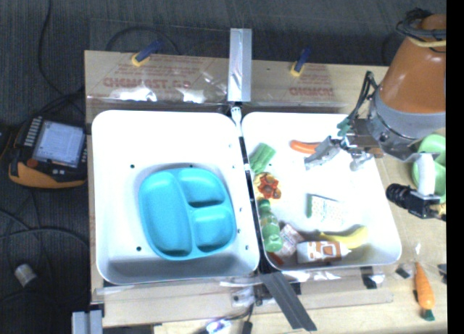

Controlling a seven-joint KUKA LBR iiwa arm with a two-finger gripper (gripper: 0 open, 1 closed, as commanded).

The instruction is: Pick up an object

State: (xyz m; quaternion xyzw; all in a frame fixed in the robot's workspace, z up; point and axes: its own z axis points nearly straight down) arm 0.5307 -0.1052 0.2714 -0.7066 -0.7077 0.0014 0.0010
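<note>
The gripper [335, 153] hangs over the upper right part of the right bin [388, 213], and its two fingers are spread apart with nothing between them. Just beside the left finger, a little above it, lies an orange carrot [303, 146] on the bin floor; I cannot tell if the finger touches it. More to the left, near the wall between the bins, there is a green vegetable [261, 155], and under it a small bunch of red and orange pieces [267, 185]. In the middle of this bin lies a grey and white grater [323, 209]. Along the lower edge are a yellow banana [344, 235], a bottle with an orange label [317, 251] touching it, and a green object [271, 232] at the lower left corner. The left bin [116, 151] holds a blue tray with three compartments [188, 209]. The grey arm with its orange band [417, 72] comes in from the right. On the bench, outside the right bin at the lower right, lies another carrot [423, 293].
</note>
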